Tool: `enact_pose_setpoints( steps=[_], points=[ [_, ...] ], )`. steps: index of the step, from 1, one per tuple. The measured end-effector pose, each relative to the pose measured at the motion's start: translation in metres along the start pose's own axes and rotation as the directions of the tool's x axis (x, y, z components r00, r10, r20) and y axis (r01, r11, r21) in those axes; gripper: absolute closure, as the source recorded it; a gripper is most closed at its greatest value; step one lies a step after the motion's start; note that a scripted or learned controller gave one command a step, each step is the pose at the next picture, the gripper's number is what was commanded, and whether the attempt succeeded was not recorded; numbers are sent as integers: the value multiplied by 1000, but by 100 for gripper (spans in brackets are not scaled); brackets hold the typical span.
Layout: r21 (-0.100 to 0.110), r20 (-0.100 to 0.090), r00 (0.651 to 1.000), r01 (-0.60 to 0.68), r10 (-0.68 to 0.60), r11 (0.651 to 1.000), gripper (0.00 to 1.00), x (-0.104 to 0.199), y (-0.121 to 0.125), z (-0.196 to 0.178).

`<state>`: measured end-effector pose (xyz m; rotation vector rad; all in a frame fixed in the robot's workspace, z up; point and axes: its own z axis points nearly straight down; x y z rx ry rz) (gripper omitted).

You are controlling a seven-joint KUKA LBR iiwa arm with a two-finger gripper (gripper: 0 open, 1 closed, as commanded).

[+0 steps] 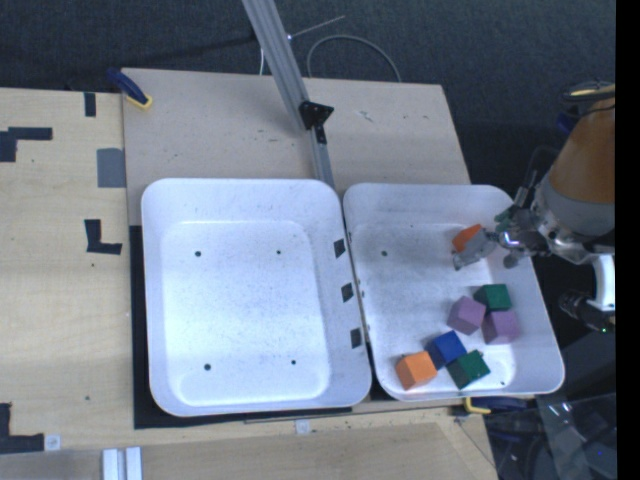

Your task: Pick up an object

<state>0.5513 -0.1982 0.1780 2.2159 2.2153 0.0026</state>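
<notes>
Tool (478, 246): over right bin (400, 203), upper part; orange block (466, 236) betw. fingers, held.
Loose blocks: purple (465, 314), green (492, 296), blue (447, 348), near front.
Left bin (160, 208): beside it.

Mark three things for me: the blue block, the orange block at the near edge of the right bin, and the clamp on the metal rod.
blue block (447, 347), camera view, its top face.
orange block (416, 369), camera view, its top face.
black clamp (316, 114), camera view, its body on the metal rod.
</notes>
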Motion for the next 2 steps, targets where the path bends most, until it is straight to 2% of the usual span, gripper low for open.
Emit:
enact_pose_setpoints(
  steps=[1, 2],
  points=[
    [1, -2, 1000, -1, 1, 1000, 0, -7, -54, -118],
    [9, -7, 1000, 8, -8, 1000, 0, 73, -64, -104]
  ],
)
